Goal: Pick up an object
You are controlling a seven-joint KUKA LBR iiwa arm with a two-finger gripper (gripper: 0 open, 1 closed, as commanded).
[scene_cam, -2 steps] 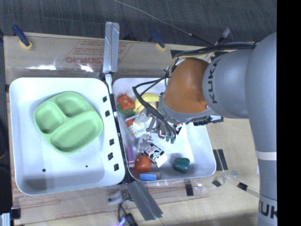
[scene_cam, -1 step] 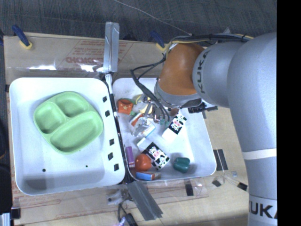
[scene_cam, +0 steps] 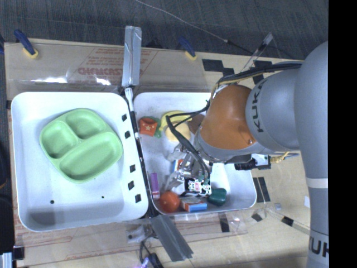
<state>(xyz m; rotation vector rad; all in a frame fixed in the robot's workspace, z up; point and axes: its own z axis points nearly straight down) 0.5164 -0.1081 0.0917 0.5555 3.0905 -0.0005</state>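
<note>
Bench: two white bins; one green plate (left bin); jaws state unclear.

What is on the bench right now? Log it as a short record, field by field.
left bin: holds a green divided plate
right bin: small items along its left and near sides
items seen: red-orange piece, yellow item, purple stick, red ball, dark green piece
arm: reaches over the right bin from the right
tool: low among the items; grip state unclear
</note>
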